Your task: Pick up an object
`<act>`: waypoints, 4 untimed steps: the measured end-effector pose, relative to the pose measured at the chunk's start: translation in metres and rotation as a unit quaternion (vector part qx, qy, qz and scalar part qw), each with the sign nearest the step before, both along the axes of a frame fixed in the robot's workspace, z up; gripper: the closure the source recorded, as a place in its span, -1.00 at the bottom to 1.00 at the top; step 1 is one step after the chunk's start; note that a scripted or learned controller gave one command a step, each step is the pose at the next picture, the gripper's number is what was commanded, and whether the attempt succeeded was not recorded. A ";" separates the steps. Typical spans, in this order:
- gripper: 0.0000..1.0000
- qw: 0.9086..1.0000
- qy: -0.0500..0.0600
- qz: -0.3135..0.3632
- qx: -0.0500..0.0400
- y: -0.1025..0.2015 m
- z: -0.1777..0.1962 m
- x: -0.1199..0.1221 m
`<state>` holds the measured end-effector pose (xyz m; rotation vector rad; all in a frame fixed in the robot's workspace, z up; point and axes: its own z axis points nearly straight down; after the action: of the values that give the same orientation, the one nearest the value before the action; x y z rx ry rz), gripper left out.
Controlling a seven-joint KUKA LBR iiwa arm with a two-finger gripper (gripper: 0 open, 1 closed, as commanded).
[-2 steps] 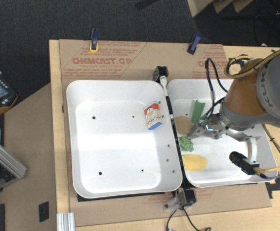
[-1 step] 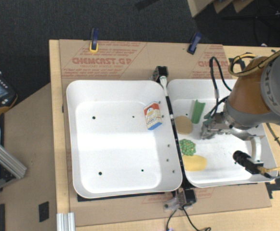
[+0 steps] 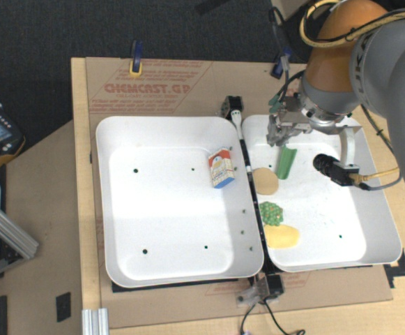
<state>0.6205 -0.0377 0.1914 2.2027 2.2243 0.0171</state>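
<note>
I pick the green block (image 3: 286, 162) as the target: a slim, flat-sided green piece lying in the right bin (image 3: 369, 246) near its upper left corner, its long axis running almost straight up and down the view with a slight lean. The gripper (image 3: 284, 135) sits directly over its upper end, so the block extends from there toward the near side of the bin, and I cannot tell whether it is gripped. Just beside its lower end lies a tan round disc (image 3: 264, 181).

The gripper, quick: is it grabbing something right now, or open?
Gripper: cannot be told; it sits just above the green block in the right bin.
</note>
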 end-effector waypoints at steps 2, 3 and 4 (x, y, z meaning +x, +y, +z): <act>1.00 1.000 0.006 -0.002 0.001 0.058 0.105 -0.077; 1.00 1.000 0.010 -0.004 0.001 0.076 0.112 -0.111; 1.00 1.000 0.006 -0.003 0.001 0.107 0.135 -0.131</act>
<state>0.4896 0.0697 0.3265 2.2158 2.2252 0.0050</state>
